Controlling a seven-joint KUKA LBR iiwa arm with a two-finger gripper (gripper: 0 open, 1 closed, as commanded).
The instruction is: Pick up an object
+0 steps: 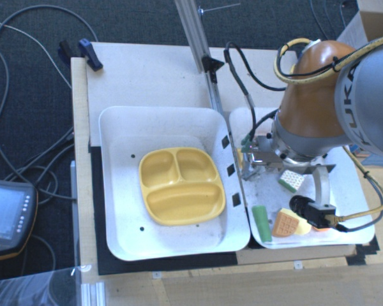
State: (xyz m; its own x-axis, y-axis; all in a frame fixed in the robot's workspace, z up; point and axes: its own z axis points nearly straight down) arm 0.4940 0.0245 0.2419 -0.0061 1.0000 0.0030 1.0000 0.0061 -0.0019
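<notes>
The arm's orange and grey wrist (313, 101) hangs over the right bin (364, 190) and hides most of it. My gripper (251, 158) shows as metal parts at the bin's left wall, low over the floor. Loose things lie in the right bin near the front edge: a green stick (260, 222), an orange waffle-patterned piece (285, 224) on a yellow bit, and a white piece with a green grid (292, 181) further back. Nothing is visibly between the gripper's parts. The left bin (115, 171) holds a yellow divided plate (182, 185).
A metal post (190, 18) rises from the back of the bench between the bins, with black cables beside it. A blue-black clamp (89, 53) sits at the bench's far left corner. A pendant screen (9, 218) lies on the floor at left.
</notes>
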